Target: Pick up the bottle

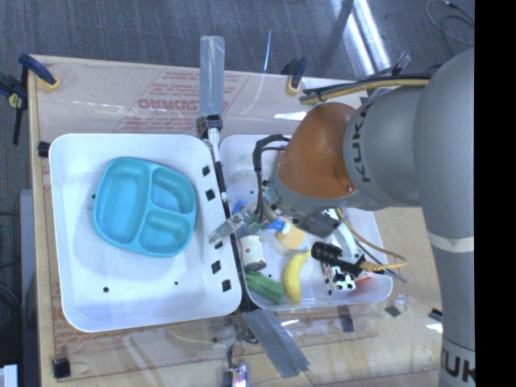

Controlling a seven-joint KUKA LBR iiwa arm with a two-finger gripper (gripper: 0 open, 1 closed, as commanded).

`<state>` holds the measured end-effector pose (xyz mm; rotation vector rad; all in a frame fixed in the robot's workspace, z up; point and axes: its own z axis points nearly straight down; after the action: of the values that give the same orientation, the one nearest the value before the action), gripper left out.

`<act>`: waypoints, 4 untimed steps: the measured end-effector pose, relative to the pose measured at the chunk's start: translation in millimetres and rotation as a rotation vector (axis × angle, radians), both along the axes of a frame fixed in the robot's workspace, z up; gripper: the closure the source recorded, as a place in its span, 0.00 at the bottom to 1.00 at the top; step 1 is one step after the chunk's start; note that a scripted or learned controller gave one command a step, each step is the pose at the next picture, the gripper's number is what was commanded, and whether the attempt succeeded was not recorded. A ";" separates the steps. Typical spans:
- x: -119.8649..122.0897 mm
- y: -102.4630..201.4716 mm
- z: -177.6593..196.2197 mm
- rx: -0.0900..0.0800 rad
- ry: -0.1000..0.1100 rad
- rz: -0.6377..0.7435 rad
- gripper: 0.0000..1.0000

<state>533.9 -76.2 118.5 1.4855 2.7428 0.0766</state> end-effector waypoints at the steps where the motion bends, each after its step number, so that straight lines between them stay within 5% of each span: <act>1: -2.1 0.7 -0.8 -0.004 -0.014 0.030 0.00; 2: -2.0 10.3 7.2 0.009 -0.005 0.045 1.00; 3: -27.1 -20.1 110.2 -0.031 0.045 -0.108 1.00; 4: -27.1 -19.9 110.1 -0.031 0.045 -0.108 0.00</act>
<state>506.8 -96.2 228.6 1.6431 2.6788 -0.0013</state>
